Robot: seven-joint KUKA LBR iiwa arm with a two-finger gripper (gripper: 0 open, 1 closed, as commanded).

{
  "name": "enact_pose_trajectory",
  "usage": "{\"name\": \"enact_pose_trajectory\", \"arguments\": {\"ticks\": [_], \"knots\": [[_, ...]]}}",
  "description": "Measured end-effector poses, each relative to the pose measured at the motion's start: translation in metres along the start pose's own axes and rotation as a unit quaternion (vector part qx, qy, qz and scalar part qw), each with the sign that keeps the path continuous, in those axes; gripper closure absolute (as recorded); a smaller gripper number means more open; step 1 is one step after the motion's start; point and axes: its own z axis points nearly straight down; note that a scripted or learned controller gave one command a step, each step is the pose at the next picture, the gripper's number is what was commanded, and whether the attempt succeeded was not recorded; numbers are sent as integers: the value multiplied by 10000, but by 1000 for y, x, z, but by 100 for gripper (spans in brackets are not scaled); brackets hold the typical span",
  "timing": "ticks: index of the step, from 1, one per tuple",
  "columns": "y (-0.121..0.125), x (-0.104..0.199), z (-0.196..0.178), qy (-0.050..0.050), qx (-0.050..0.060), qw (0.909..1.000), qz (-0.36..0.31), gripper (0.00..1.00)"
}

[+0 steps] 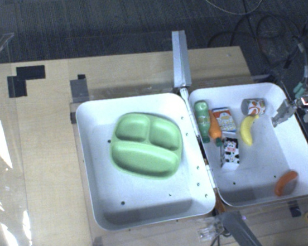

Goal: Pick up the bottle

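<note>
1. Two white bins side by side on the bench. Left bin [103, 210] has a green divided plate [145, 144] in it, nothing else I can make out.
2. Right bin [298, 151] has the clutter. The bottle [202, 120], green, lies along the bin's left wall near the far corner, right by the divider btwn the bins.
3. Just beside the bottle: a carrot-looking orange piece [215, 127], touching or nearly so, can't tell which. Next to that a small orange-and-white carton [225, 120], and below it a black-and-white milk carton [230, 153].
4. Further right: a banana [247, 130] and a can on its side [254, 106], close together. An orange disc-ish thing [286, 182] sits alone in the near right corner.
5. The gripper [283, 112] is at the right rim of the right bin, far side of the bin from the bottle, w/ banana and can in btwn. Too small and blurry to say how the jaws stand; I see nothing in them.
6. Progress, my read: basically at the start. Bottle lies untouched in the bin, not lifted.
7. What's left: cross the bin to the left wall, come down over the bottle, close, lift. Tight spot imo — wall on one side, carrot piece on the other, so not much room for the fingers.
</note>
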Motion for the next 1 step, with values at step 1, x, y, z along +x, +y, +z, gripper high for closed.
{"name": "enact_pose_trajectory", "arguments": {"ticks": [1], "knots": [[31,55,151,-24,-155,9992,-374,0]]}}
